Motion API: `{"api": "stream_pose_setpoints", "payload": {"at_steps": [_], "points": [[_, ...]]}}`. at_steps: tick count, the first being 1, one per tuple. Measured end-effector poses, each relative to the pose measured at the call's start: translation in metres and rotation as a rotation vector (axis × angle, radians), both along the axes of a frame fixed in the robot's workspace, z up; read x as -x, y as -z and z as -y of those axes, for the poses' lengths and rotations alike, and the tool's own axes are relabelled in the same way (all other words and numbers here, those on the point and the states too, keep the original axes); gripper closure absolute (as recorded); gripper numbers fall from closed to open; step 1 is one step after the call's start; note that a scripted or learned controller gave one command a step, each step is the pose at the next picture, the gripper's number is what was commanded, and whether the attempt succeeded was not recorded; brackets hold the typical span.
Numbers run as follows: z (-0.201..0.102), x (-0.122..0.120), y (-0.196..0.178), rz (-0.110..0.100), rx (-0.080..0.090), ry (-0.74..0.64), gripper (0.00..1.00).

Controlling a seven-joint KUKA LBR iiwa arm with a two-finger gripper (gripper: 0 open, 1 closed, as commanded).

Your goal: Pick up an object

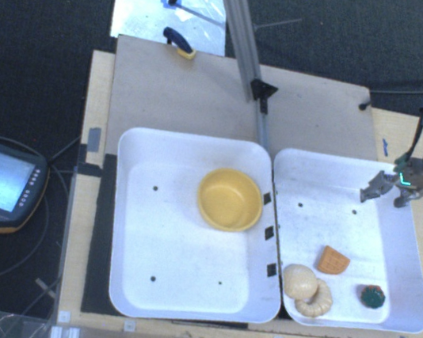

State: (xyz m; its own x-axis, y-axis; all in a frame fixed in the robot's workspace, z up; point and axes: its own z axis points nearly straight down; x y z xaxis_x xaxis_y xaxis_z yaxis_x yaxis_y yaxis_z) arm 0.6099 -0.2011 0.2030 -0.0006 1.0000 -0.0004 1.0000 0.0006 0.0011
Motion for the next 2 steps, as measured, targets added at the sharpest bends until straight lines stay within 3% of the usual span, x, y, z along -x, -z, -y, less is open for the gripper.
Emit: {"api": "stream_pose_setpoints", "payload": {"at_steps": [1, 2], "points": [[0.000, 0.000, 0.000, 0.000, 0.000, 0.000, 0.00], [0.000, -0.005, 0.060, -0.004, -0.001, 0.000, 0.00]]}}
